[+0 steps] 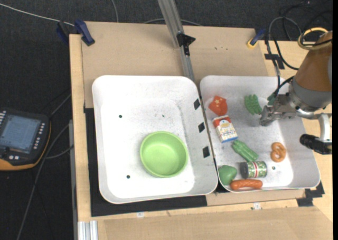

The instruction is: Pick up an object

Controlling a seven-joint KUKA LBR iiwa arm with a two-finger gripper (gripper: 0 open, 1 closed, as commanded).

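One target sits nearest your gripper point(265, 118): the green leafy toy point(253, 103) in the right bin point(309, 173), touching it at its ten o'clock; whether the fingers are open or closed you cannot tell. Its long axis runs from ten to four o'clock; set the fingers across that line, centre over the middle, then descend straight and close before lifting.

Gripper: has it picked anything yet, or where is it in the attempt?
Done: the gripper has reached the right bin, beside the green toy. In hand: nothing visible between its fingers. Left: the grasp and lift; pretzel and can lie untouched.
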